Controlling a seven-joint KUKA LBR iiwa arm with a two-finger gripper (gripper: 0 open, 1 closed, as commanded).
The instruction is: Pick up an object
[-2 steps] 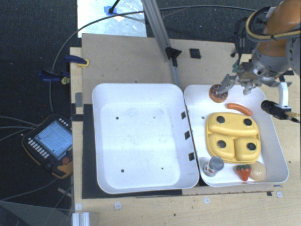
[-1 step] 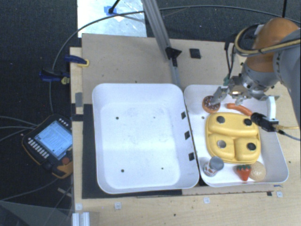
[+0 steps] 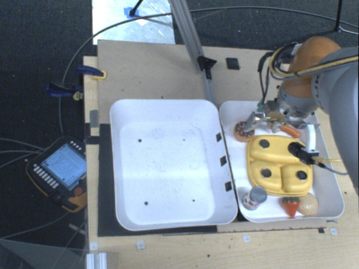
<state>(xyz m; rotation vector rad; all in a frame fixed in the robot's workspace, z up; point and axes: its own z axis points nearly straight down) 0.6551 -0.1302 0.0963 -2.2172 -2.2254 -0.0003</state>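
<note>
Tool [image 3: 259,118] hangs just beside doughnut [image 3: 243,130].

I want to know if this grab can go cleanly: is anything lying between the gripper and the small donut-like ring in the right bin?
Nothing visible does. The gripper is just right of the donut-like ring near the right bin far edge. The large yellow toy lies nearer the camera, off that path.

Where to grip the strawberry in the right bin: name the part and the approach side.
Grip the strawberry across its red body, coming straight down. It lies small and low at the right bin's near edge, crowded by the yellow toy behind and a pale round object beside it.
</note>
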